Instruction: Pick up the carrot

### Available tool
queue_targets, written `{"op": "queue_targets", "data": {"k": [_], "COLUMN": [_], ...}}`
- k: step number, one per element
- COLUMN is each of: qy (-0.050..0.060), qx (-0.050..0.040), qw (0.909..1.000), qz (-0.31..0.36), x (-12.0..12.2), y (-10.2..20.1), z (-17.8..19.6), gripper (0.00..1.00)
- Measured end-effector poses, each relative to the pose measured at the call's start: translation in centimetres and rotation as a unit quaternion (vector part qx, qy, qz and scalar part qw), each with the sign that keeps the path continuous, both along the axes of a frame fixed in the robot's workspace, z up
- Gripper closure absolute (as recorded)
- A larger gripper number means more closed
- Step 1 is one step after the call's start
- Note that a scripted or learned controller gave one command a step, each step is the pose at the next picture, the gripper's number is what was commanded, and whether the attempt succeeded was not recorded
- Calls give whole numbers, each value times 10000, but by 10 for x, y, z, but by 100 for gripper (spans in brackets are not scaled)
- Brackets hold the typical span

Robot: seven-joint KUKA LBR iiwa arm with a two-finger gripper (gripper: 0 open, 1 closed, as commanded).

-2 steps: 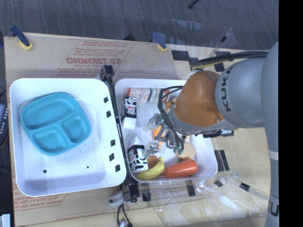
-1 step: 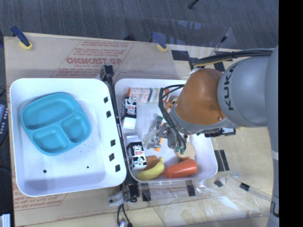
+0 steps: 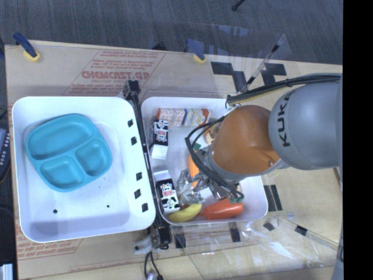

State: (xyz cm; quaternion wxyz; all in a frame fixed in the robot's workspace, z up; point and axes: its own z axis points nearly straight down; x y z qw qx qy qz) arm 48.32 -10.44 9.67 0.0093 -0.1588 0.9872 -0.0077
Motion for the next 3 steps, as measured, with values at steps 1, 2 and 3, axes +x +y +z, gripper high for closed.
{"op": "queue_targets", "data": {"k": [1,2,3], "qy": [52,38,85], "qx": [25,19,87], "qw": [9902,9905,9595], "qz": [-1397,-1376,-2813], "x": [43,45,18], "y": [5,5,-1], "z": [-2,9,40], "gripper": [100,100,100]}}
